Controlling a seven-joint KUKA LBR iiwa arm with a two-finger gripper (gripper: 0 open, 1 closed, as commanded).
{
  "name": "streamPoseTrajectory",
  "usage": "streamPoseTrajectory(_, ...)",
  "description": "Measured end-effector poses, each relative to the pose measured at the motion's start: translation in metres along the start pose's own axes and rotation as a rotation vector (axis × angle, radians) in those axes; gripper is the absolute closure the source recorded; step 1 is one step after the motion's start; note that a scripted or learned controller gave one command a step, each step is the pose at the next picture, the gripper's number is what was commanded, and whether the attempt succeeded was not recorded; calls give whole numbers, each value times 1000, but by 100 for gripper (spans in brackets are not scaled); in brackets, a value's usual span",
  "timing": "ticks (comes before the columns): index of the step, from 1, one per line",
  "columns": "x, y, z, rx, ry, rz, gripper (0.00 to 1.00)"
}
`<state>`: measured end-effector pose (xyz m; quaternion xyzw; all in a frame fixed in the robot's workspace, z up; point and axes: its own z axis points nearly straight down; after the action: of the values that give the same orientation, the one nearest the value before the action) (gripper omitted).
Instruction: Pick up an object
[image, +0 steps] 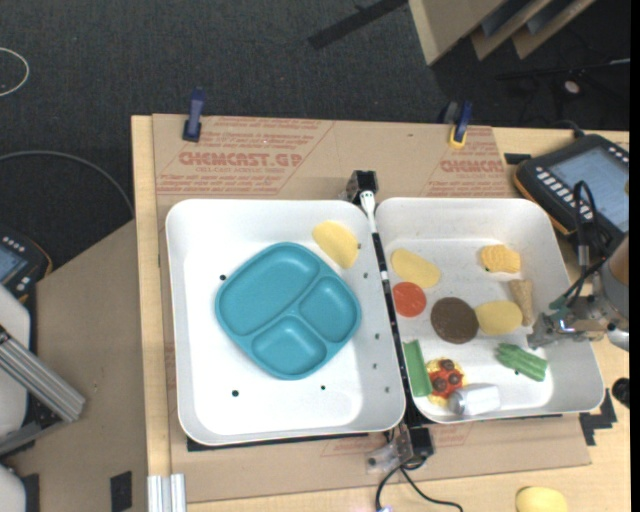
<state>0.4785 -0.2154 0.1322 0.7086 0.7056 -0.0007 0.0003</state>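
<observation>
The right bin (470, 212) holds several toy foods: a yellow piece (413, 268), an orange-red disc (408, 298), a brown disc (454, 320), a yellow lemon-like piece (499, 318), a ridged yellow piece (500, 259), a beige cone (521, 295), a green pickle (522, 361), a green strip (411, 366), a red-and-yellow piece (445, 377) and a white-grey item (475, 400). My gripper (556, 327) is low over this bin's right side, just right of the lemon-like piece and above the pickle. Nothing is visibly held in it.
The left bin (190, 300) carries a blue divided plate (288, 309) and a yellow piece (336, 242) at its back right. A black pendant with cables (575, 180) lies behind the right bin. Blue clamps (193, 115) (459, 122) hold the cardboard's far edge.
</observation>
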Motion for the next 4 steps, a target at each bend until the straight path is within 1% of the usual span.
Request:
streamPoseTrajectory(1, -9, 30, -13, -5, -2, -5, 100)
streamPoseTrajectory(2, 92, 89, -139, -17, 0, -16, 100)
streamPoseTrajectory(3, 16, 81, -60, 4, 2, 1, 100)
streamPoseTrajectory(4, 53, 187, 4, -13, -1, -10, 100)
